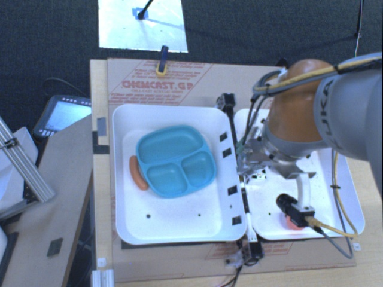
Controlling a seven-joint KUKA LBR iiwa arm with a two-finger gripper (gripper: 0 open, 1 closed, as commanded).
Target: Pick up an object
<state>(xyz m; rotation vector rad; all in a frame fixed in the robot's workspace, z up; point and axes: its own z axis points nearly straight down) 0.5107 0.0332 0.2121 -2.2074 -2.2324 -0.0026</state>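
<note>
My gripper [250,165] hangs low over the left part of the right bin [335,220], close to the divider between the bins, under the arm's bulky orange and grey wrist. A small red-pink object [292,223] lies near the right bin's front edge, partly covered. In the left bin [179,229] a blue divided plate [175,160] lies flat near the middle. An orange sausage-shaped piece [138,173] lies just left of the plate, touching or nearly touching its rim. Much of the right bin's floor is hidden by the arm.
Black clips [230,154] run along the divider between the bins. A yellow-handled tool [162,64] lies on the cardboard behind the left bin. A tablet [60,115] sits off the bench at left. Yellow cable trails over the right bin's front right corner.
</note>
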